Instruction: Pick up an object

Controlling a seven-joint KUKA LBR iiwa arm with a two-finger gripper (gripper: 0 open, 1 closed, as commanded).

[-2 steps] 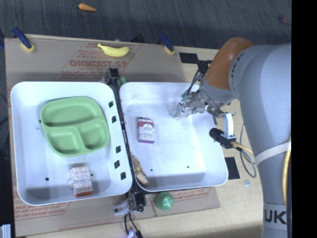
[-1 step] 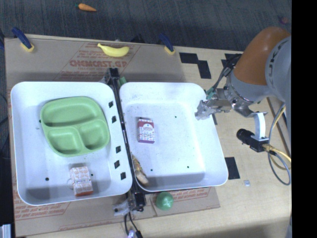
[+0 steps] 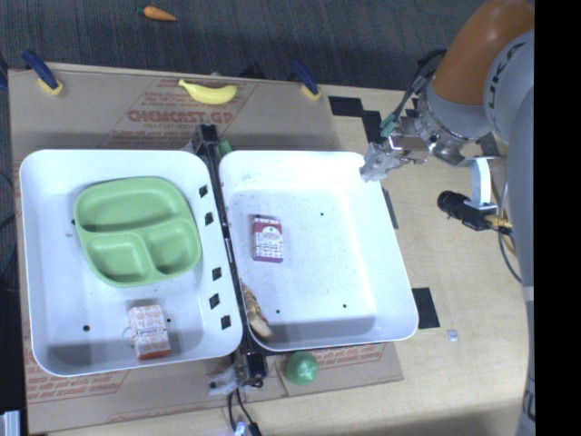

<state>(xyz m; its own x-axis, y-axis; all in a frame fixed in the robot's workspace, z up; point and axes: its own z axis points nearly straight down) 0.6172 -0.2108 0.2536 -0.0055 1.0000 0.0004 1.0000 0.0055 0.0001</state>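
Here, two shallow white plastic bins sit side by side on a sheet of printed cardboard on the table. The left bin (image 3: 36,271) holds a light green moulded tray with three compartments (image 3: 136,230) in its upper half, and a small clear-wrapped packet with reddish-brown print (image 3: 148,331) near its lower edge, apart from the tray. The right bin (image 3: 363,271) holds a small red and white rectangular box (image 3: 267,239), lying flat toward its left side, well apart from the arm. A pale brownish object (image 3: 254,316) lies against that bin's lower left wall; what it is cannot be told. The grey arm's jaws (image 3: 377,163) hang over the right bin's upper right corner, holding nothing visible; whether they are spread or closed cannot be told. Outside the bins, a yellow banana (image 3: 209,91) lies on the cardboard above them and a green ball (image 3: 301,367) below the right bin.
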